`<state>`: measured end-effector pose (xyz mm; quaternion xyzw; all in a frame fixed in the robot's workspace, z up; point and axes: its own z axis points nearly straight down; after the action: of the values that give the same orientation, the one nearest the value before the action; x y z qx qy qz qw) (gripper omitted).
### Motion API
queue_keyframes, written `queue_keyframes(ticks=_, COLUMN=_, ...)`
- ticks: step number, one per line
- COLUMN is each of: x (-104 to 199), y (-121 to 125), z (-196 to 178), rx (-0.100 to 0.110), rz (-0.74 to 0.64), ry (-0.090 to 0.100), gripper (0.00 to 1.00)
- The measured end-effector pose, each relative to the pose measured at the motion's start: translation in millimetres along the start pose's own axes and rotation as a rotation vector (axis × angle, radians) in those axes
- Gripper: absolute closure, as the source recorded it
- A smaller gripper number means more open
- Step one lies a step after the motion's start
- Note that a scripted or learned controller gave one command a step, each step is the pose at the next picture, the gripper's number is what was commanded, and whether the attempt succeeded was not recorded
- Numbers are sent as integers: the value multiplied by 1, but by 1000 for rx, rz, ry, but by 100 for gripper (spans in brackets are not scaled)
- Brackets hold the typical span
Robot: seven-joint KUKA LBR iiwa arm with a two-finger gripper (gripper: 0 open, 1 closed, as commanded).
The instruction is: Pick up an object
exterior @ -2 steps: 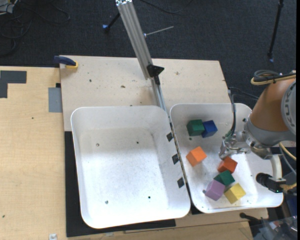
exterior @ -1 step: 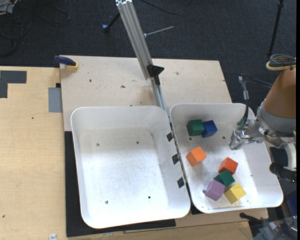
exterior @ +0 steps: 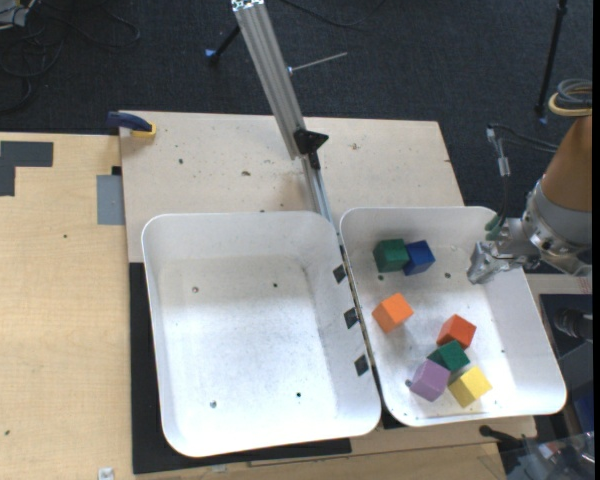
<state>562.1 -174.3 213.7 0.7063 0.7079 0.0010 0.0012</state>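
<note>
Camera view, slanting down on bench (exterior: 230, 158) with two white bins side by side. Left bin (exterior: 180, 238) on the bench's near half, right bin (exterior: 540, 368) touching it along a shared edge. Gripper (exterior: 483, 265) hanging over the right bin's far right edge, below grey wrist and orange band; nothing seen between its tips, and whether apart or together cannot tell (too small and blurred). Green block (exterior: 390, 255) and blue block (exterior: 419, 257) touching each other near the right bin's far edge, well clear of the gripper. Orange block (exterior: 392, 311) alone near the bin's left wall, mid-way down. Toward the near right corner, a tight cluster: red block (exterior: 458, 330) farthest back, dark green block (exterior: 448, 357) just in front of it, purple block (exterior: 429, 379) and yellow block (exterior: 469, 386) side by side nearest the near edge. Aluminium rail (exterior: 272, 68) rising at a tilt from the bench's far side, between the bins.
</note>
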Motion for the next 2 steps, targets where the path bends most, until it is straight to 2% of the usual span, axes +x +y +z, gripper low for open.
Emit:
queue_keyframes(ticks=1, x=3, y=10, z=-57, rx=-2, rz=0, ry=-1, gripper=100)
queue_keyframes(ticks=2, x=48, y=25, z=-44, rx=7, rz=-1, ry=2, gripper=100)
